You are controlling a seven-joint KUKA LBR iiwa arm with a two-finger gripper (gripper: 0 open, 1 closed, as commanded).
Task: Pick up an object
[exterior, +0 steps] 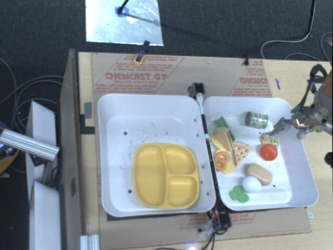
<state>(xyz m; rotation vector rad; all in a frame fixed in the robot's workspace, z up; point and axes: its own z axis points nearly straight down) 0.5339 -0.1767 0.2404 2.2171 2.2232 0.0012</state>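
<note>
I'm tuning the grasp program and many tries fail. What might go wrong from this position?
The gripper sits at the right bin's far right edge, close to its wall, so a descent here may strike the rim. The toys lie crowded: the red tomato, the small dice-like piece and the pizza slice nearly touch, so the gripper may push neighbours aside or catch two at once. The green can lies on its side and may roll away.

Glossy yellow plastic tray (166, 175), smooth white bins (151, 108), shiny tomato (268, 152)
</note>
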